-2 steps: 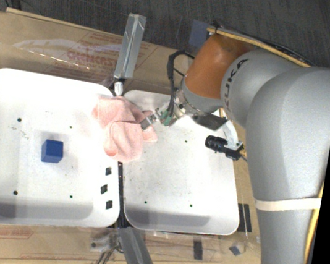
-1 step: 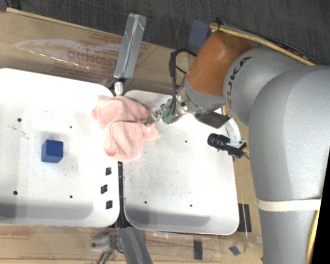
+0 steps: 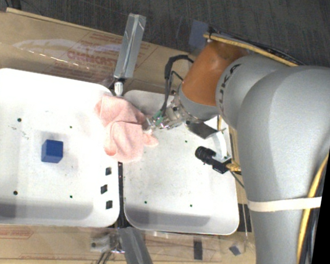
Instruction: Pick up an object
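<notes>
A crumpled pink cloth (image 3: 123,129) lies draped over the rims where the two white bins meet, mostly on the left bin's (image 3: 9,89) side. My gripper (image 3: 155,122) reaches down from the orange-banded wrist (image 3: 205,72) to the cloth's right edge, just inside the right bin (image 3: 225,220). The cloth is bunched up to a point at the fingertips, which are shut on it. A small blue cube (image 3: 53,151) sits on the left bin's floor, far to the left of the gripper.
The bulky grey arm (image 3: 281,148) covers the right bin's right side. A black fitting (image 3: 209,157) juts out below the wrist. A grey post (image 3: 131,47) stands behind the bins. Small black clips (image 3: 107,189) line the divider.
</notes>
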`<control>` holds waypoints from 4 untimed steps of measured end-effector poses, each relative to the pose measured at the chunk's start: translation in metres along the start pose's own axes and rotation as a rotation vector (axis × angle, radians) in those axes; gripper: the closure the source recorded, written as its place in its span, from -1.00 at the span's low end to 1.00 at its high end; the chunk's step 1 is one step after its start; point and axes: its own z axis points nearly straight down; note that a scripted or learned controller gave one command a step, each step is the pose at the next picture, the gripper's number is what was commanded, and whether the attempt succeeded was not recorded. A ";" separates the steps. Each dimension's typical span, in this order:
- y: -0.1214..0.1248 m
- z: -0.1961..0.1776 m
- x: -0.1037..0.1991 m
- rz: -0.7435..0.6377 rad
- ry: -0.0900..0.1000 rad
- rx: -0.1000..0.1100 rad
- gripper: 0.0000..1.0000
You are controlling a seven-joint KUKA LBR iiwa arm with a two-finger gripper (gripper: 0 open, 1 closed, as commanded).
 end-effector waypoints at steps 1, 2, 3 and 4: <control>0.000 0.000 -0.001 0.001 -0.001 0.001 -1.00; 0.023 -0.124 0.019 0.149 -0.002 -0.001 -1.00; 0.002 -0.014 -0.020 0.010 0.001 0.003 -1.00; -0.007 0.001 -0.008 -0.158 0.000 0.001 -1.00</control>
